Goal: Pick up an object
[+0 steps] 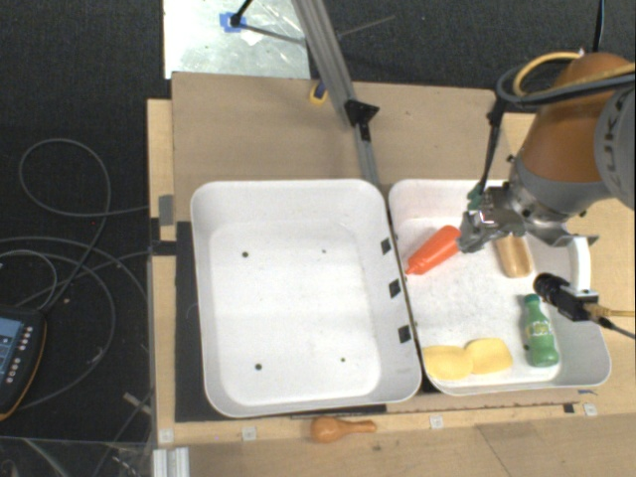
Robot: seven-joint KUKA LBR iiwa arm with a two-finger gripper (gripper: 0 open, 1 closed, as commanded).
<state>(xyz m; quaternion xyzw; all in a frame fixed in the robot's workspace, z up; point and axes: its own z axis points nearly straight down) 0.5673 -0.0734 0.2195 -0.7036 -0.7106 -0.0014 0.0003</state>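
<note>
An orange carrot (432, 251) lies tilted in the right bin (429, 200) near its left wall. My gripper (475, 231) sits low in that bin, right at the carrot's upper right end. A tan bottle-like object (513, 255) lies just to the right of the gripper. A green bottle (539, 331) stands near the bin's right front. Two yellow pieces (467, 359) rest at the bin's front edge. The arm's body hides the bin's back right corner.
The left bin (288, 296) sits beside the right one, with black clips (394, 288) along the shared wall. An orange-brown pear-shaped object (340, 426) lies on the bench in front of the bins. A grey pole (333, 63) slants over the bench at the back.
</note>
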